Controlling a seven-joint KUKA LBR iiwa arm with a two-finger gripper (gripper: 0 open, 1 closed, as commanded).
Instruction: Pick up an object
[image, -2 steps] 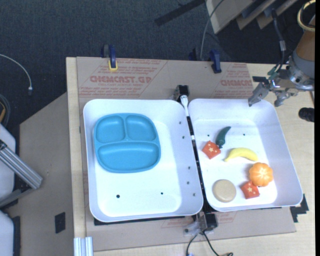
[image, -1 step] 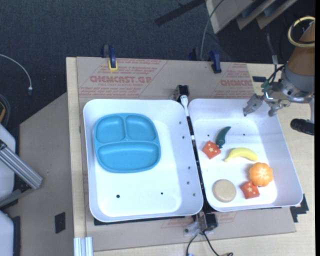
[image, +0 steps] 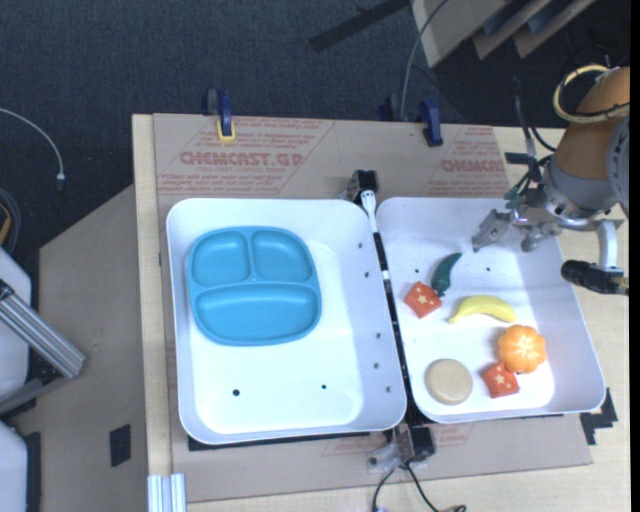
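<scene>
Green pepper (image: 446, 270), a small dark curved piece, lies in the right bin (image: 570, 330) toward its far left part, and it looks the likeliest pick because it is the item nearest the gripper (image: 508, 229). The gripper hangs over the far edge of that bin, the fingers (image: 488, 232) spread apart with nothing between them. From there the pepper sits toward the bin's middle and to the view's left, near but not under the fingers. Its long axis runs at a slant, from upper right down to lower left, so I judge the fingers would need to close across that slant rather than along it. Just beside its lower end is a red cube (image: 422, 299), apart from it but close enough to be nudged. Farther toward the near side lie a banana (image: 482, 310), an orange (image: 522, 349), a second red cube (image: 501, 380) and a tan round disc (image: 449, 381). The left bin (image: 290, 385) carries a blue divided plate (image: 256, 285).
</scene>
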